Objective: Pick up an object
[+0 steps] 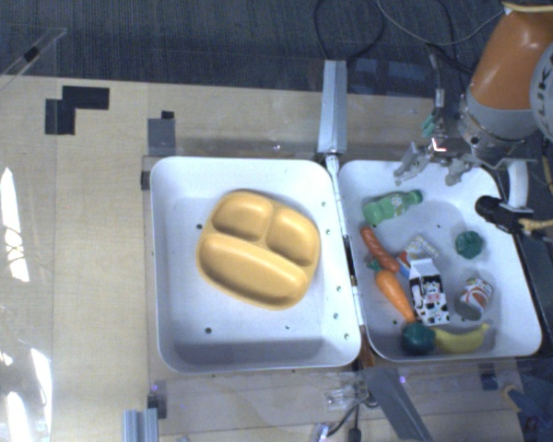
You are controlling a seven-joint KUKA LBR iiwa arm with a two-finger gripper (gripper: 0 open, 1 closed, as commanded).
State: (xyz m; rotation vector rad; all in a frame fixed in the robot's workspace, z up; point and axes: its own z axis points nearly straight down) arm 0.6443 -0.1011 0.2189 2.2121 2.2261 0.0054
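Pale wooden bench (64,247) against dark carpeted floor (166,26), cables looped beyond. Two white bins side by side: left bin (166,274) bearing a yellow compartment tray (258,247); right bin (525,311) crowded with a green bottle (392,206), two carrots (394,293), a banana (461,339), a milk carton (429,295), a green lump (468,242). Gripper (435,162) over the right bin's far edge, above the bottle, fingers spread, nothing between them.
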